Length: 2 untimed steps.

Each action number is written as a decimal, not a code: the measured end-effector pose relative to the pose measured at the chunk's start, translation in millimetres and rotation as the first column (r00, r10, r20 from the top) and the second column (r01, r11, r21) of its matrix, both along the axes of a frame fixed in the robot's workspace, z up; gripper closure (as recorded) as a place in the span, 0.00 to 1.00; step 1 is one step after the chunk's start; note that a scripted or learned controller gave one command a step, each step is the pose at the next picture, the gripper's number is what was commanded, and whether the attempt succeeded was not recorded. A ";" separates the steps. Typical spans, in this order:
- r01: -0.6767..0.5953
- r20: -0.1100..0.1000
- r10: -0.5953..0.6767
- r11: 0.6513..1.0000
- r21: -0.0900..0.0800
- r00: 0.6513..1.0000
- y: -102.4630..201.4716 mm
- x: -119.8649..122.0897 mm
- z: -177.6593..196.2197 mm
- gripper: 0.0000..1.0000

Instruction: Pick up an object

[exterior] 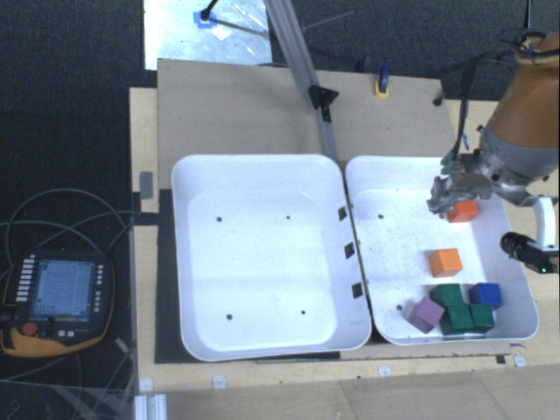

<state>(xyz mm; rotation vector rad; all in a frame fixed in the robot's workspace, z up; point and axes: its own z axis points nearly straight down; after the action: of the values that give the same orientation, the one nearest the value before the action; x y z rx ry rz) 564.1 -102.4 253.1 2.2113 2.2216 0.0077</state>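
Observation:
My gripper (pixel 451 196) hangs over the upper right part of the right bin (pixel 385 171). A red-orange block (pixel 464 210) pokes out from just under its lower edge, partly covered by it; whether the block is held or lies on the bin floor cannot be told. An orange cube (pixel 445 262) lies alone lower down in the same bin. In the bin's front right corner a purple block (pixel 426 313), green blocks (pixel 453 308) and a blue block (pixel 486 295) sit bunched together.
The left bin (pixel 259 161) stands beside the right one, their walls meeting at a central divide (pixel 352 252). A slanted metal pole (pixel 297 46) rises behind the bins. A teach pendant (pixel 57 300) with cables lies off the bench at the left.

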 end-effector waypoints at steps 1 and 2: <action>-0.006 -0.006 0.006 1.000 0.003 1.000 51.2 -5.8 4.8 1.00; -0.006 -0.008 0.006 1.000 0.004 1.000 107.8 -25.6 1.5 1.00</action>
<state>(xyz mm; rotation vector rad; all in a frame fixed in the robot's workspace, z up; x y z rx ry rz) 538.5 5.4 254.7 2.2106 2.2342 0.0042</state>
